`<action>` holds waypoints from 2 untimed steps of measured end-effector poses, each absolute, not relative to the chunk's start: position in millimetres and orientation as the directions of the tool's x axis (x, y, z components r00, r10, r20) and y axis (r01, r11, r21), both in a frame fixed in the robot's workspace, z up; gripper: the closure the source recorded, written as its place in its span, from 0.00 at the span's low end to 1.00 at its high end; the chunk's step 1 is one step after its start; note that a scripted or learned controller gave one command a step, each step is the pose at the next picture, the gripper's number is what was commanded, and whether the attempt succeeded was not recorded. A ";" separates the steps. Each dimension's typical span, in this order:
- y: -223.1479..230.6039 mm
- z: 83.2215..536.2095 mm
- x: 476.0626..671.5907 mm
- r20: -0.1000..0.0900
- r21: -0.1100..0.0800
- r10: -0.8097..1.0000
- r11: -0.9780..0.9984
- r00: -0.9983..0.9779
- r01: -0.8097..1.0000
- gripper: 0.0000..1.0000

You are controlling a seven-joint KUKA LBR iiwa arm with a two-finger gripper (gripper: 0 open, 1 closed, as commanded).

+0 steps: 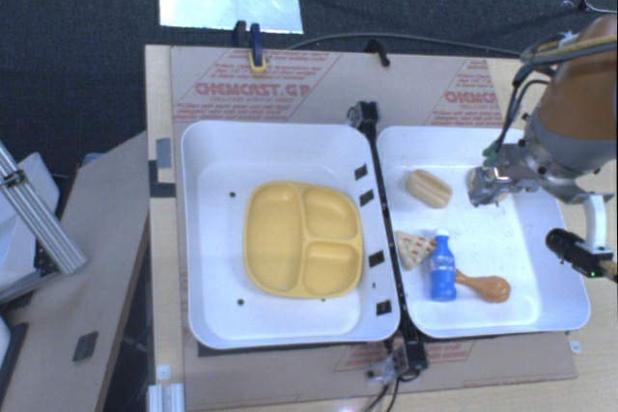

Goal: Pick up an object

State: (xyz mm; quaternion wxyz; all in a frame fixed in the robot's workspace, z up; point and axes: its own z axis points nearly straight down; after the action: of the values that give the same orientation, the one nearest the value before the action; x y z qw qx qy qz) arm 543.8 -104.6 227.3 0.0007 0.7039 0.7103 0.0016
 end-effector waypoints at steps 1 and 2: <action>-54.4 237.3 537.7 0.002 0.002 1.000 0.010 -0.010 1.000 1.00; -0.7 225.1 531.5 0.003 0.001 1.000 0.010 -0.010 1.000 1.00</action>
State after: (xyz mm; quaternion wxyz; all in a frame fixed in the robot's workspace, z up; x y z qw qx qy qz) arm 531.5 -0.7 225.1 -0.0006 0.7036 0.7106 0.0012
